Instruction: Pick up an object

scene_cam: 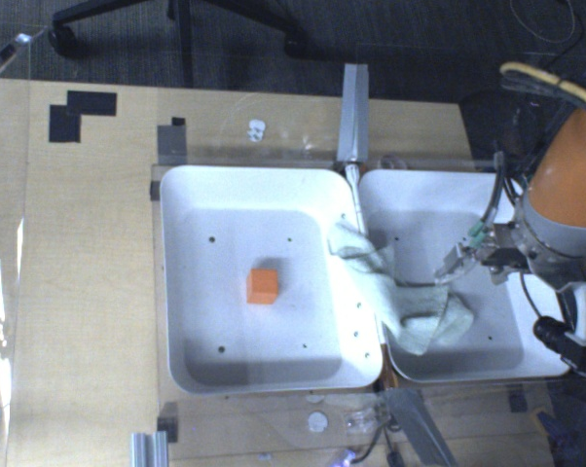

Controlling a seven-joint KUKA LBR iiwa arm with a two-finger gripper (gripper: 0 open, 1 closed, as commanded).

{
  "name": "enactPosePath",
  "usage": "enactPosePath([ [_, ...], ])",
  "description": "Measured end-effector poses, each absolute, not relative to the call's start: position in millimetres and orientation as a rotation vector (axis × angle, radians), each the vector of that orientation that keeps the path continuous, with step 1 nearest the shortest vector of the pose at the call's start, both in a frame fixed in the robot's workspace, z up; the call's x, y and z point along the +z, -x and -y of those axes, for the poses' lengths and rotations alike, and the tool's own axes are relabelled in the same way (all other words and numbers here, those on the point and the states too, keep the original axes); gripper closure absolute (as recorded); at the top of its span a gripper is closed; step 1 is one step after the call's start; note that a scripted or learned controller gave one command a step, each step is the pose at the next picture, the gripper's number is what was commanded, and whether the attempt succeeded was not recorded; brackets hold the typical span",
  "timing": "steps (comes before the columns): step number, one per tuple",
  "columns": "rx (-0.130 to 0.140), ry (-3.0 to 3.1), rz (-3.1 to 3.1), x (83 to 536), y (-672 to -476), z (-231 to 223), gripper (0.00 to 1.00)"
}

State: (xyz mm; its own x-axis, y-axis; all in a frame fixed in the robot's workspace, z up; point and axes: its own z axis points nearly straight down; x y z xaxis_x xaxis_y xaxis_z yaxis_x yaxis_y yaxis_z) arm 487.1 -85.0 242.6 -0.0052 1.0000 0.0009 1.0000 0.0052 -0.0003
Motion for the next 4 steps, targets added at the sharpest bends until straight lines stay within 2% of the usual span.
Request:
enactPosePath([
  [1, -0.001, 1.994, 2.428, 136, -522.6, 84, 0.00],
  [2, -0.011, 1.697, 2.659, 90, -564.8, 110, 0.00],
  [3, -0.019, 1.702, 2.668, 104, -568.4, 109, 1.00],
  [4, -0.005, 2.042, 2.395, 119, -628.5, 136, 1.00],
])
